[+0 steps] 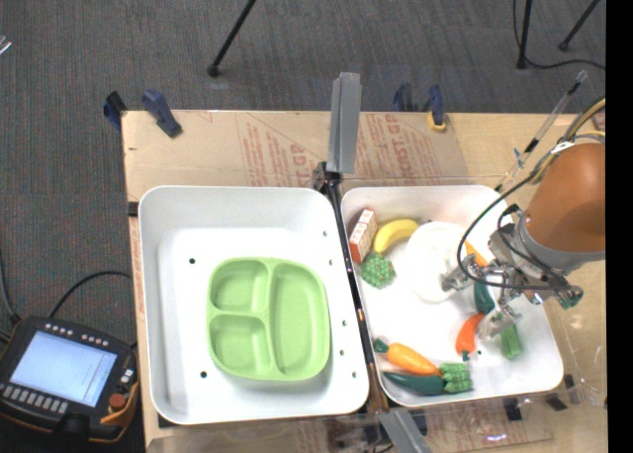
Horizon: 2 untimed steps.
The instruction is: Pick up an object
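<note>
Two white bins: the left bin (163,243) holds one green tray (268,318); the right bin (539,367) holds one banana (395,234), one broccoli (377,270), two carrots (411,357). My claw (492,303) hangs just above the smaller carrot (466,334); spread or closed, I cannot tell.

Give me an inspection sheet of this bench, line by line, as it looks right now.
Surface: bench bearing a left bin and a right bin.
Job's things: in the right bin, banana, carrot, broccoli, white plate, small carton.
Clutter: green divided tray in the left bin.
Grippers: tool low over the right bin's right side.
Cables: cables looping by the wrist.
Surroundings: teach pendant on carpet, tripod legs behind.
</note>
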Available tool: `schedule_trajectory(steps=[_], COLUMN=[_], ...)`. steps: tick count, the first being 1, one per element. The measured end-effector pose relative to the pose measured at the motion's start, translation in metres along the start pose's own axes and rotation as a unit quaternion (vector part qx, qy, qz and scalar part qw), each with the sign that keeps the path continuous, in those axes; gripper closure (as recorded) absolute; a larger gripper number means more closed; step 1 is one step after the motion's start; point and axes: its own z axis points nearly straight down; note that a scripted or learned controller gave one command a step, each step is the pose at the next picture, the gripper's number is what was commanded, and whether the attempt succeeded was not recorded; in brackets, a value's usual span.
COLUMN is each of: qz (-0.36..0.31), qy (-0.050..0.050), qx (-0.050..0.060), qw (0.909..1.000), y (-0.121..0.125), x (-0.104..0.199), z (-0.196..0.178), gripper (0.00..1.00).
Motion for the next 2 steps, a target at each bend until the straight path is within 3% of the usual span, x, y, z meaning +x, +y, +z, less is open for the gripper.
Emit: schedule_trajectory(steps=[1,2], qz=[-0.026,-0.008], qy=[-0.001,-0.001], qx=[0.001,0.000], qw=[0.9997,1.0000], y=[0.0012,0.0056], x=[0.0004,-0.0037], z=[-0.0006,-0.0002], gripper=[0.00,0.00])
